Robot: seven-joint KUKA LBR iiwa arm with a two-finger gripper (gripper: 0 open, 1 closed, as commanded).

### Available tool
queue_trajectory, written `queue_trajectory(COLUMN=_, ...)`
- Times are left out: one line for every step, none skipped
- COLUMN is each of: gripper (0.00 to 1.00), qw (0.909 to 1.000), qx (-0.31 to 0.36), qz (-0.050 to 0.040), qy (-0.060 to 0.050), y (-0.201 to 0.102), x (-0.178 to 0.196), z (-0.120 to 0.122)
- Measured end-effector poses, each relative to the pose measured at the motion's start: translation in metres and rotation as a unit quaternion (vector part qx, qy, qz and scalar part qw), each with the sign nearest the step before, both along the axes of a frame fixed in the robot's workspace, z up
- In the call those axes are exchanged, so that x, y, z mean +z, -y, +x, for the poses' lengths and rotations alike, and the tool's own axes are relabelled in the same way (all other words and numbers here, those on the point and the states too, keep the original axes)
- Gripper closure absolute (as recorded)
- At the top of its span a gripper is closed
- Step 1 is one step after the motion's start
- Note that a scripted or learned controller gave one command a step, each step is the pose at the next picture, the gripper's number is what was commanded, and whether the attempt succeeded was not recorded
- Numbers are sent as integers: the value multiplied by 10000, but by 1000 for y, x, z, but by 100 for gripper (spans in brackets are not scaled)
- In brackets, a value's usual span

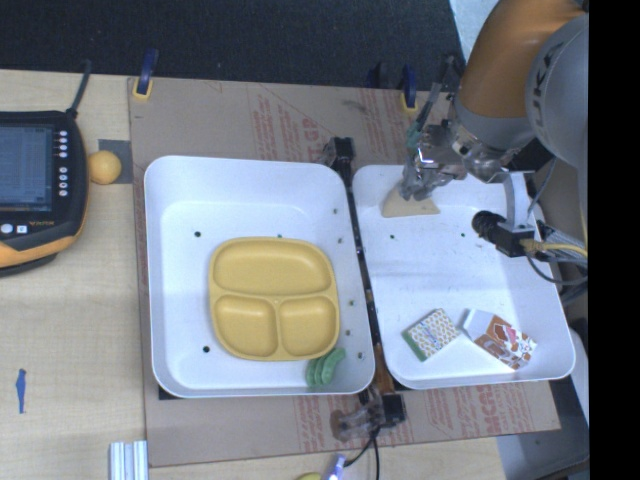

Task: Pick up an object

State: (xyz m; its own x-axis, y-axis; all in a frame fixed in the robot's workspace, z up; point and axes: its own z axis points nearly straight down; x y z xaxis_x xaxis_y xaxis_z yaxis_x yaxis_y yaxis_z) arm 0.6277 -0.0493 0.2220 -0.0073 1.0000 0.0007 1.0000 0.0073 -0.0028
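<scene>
My gripper (420,183) hangs low over the far left corner of the right bin (450,263). Just below its tip lies a flat tan piece (408,206) on the bin floor; whether they touch is unclear. Near the front of that bin are a small green-patterned packet (432,333) and a white and red packet (499,338), both well away from the gripper. In the left bin (175,268) lies a yellow divided plate (272,296), with a small green object (325,368) at its front right corner.
A handheld control pendant (35,188) and an orange ball (104,166) lie on the bench left of the bins. Clamps (341,151) stand between the bins at the back, and another (368,413) at the front.
</scene>
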Motion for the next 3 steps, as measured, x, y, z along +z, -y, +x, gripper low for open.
queue_trajectory(gripper=100, qw=10000, qx=-29, qz=-4, qy=7, y=57, x=-36, z=23)
queue_trajectory(gripper=100, qw=10000, qx=-13, qz=-4, qy=-6, y=20, x=-30, z=-3)
queue_trajectory(gripper=100, qw=10000, qx=-5, qz=-3, qy=-14, y=21, x=-20, z=-3)
